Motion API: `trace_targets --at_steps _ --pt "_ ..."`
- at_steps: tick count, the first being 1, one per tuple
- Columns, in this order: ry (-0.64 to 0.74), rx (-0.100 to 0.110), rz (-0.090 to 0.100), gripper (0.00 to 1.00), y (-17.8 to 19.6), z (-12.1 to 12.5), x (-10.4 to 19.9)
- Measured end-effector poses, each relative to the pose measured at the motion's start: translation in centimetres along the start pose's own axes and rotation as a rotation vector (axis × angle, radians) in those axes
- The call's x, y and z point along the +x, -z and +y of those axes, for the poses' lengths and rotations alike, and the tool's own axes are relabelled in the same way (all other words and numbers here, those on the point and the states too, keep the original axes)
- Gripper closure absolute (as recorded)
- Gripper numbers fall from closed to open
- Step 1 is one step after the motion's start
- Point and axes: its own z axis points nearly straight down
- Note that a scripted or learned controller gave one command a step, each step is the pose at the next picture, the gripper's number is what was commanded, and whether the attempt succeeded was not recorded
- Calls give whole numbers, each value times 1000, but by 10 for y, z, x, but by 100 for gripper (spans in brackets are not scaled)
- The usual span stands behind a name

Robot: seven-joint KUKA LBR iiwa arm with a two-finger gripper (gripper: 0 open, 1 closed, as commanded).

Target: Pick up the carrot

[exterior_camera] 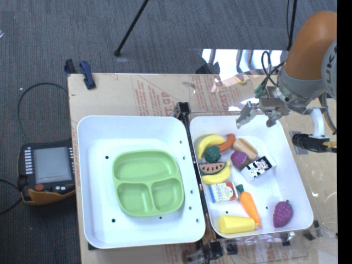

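On the far left, down on the dark floor, sits a black control pad (47, 172) with a grey screen. Next comes the left bin (91, 147), and a green plate (147, 181) with three parts lies in the middle of it. Past the black hinge between the bins is the right bin (294, 169), full of toy food. A banana (208, 143) lies near its top left, with a watermelon slice (212, 167) just under it. A small juice box (223, 192) sits lower, and a yellow wedge (236, 224) lies near the bottom wall. The carrot (249, 207) is in the lower middle of this bin. It lies flat, between the juice box and the purple grapes (282, 214), with its green end pointing up toward the juice box and its thin tip touching or almost touching the yellow wedge. It looks like a light, hard plastic toy, smooth and a bit slippery, so it may roll or slide out. The best place to take hold seems to be across its fat orange part, near the green end, where there is room on the right side. The gripper (258, 114) hangs over the top edge of the right bin, well apart from the carrot. Its two fingers are spread wide and hold nothing.
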Motion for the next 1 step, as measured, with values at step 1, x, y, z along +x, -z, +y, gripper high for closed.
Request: trace_targets --at_steps 1 --pt "175 12 3 0 -96 -60 -7"
